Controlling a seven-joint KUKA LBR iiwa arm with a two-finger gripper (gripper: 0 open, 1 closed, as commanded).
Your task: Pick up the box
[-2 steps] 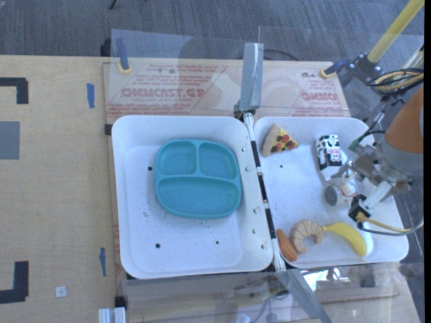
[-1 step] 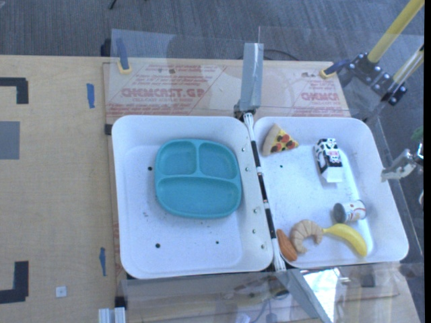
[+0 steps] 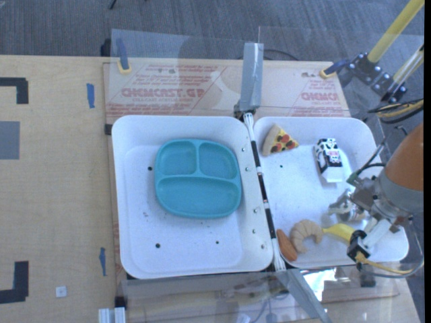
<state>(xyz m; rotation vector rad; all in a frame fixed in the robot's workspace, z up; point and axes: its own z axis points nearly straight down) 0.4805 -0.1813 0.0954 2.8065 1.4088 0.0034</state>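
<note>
Two shallow white bins side by side on the bench. In the left bin [image 3: 135, 247], one teal plate [image 3: 199, 178] with three compartments, lying flat near the middle, nothing on it. In the right bin [image 3: 303, 187], four small things: one pizza slice [image 3: 279, 140] at the upper left corner, one croissant [image 3: 306, 233] low at the left with a reddish piece touching its left end, one yellow banana [image 3: 340, 231] just right of the croissant, and one box [image 3: 329, 159] in the upper right part. One box only: small, white with black cow-like patches, lying flat, well apart from the pizza slice and from the croissant. Long axis roughly up and down the view, tilted slightly, lower end leaning toward the right; printed dark face at the upper end. Gripper [image 3: 350, 210] low over the right side of the same bin, below the box and just above the banana, not touching the box. Fingers too blurred to judge: cannot tell whether wide or narrow. Nothing seen between them.
</note>
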